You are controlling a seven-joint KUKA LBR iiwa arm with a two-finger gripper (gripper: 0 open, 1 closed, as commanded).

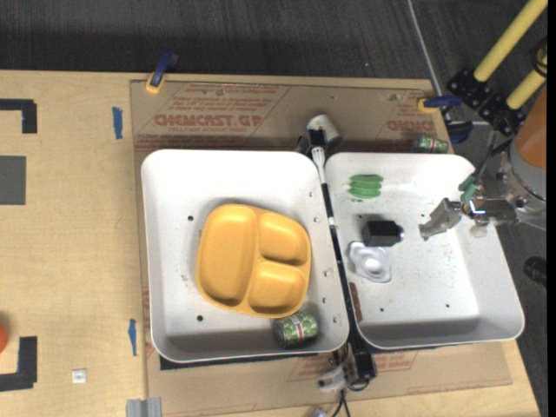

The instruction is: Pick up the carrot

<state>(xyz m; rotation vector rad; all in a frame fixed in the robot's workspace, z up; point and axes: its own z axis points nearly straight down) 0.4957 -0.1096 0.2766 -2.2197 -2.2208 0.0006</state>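
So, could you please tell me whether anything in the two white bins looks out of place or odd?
One thing: a small green-and-red patterned can lies tipped on its side in the left white bin, beside the yellow three-compartment plastic plate. I cannot see a carrot in either bin.

cut off at the right edge of the frame: most of the grey arm. sliced by the left edge, low down: a small orange thing, too little visible to identify.

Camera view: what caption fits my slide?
Gripper hovers over the right bin; yellow tray fills the left bin.
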